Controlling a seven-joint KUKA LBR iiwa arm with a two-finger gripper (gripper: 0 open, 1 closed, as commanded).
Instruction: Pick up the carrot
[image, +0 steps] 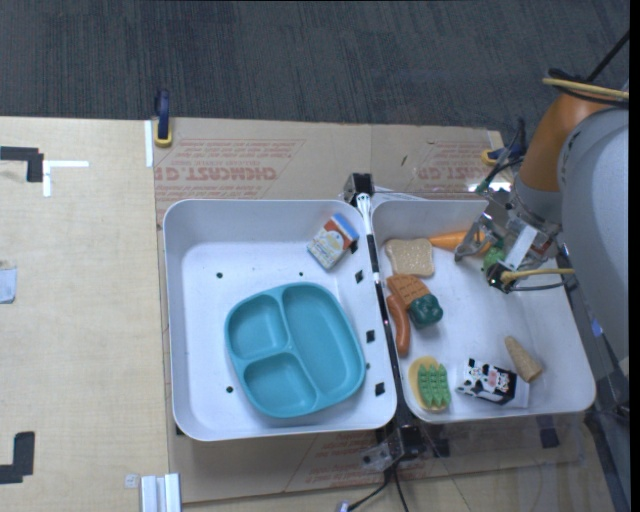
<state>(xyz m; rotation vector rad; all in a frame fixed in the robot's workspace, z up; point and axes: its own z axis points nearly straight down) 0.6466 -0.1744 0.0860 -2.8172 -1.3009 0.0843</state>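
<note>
Pincer (478, 243) at carrot (447, 240), right bin (560, 395), teal tray (293, 348) left bin (190, 330)

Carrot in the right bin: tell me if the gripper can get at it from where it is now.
Probably yes. The carrot lies at the far edge of the right bin, beside the bread slice, with nothing on top of it. The gripper sits right at its end.
</note>
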